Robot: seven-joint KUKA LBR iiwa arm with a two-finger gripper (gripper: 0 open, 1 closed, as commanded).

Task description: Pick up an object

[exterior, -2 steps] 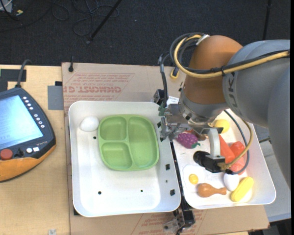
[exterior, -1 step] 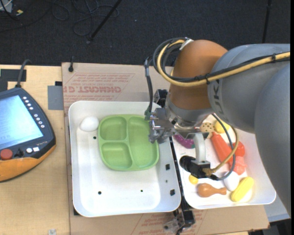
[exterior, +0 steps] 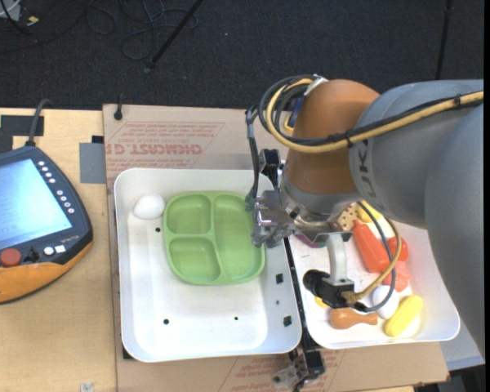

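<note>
Camera view has the claw low at the green tray's right edge in the left bin. Whether it is clenched or released, I cannot tell.

Bench with two bins

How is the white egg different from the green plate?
The egg is white, while the plate is green. The egg is small and rounded; the plate is far larger, flat, and split into three compartments. The egg sits near the left bin's back left corner; the plate lies nearer its middle. Both rest in that same bin.
</note>
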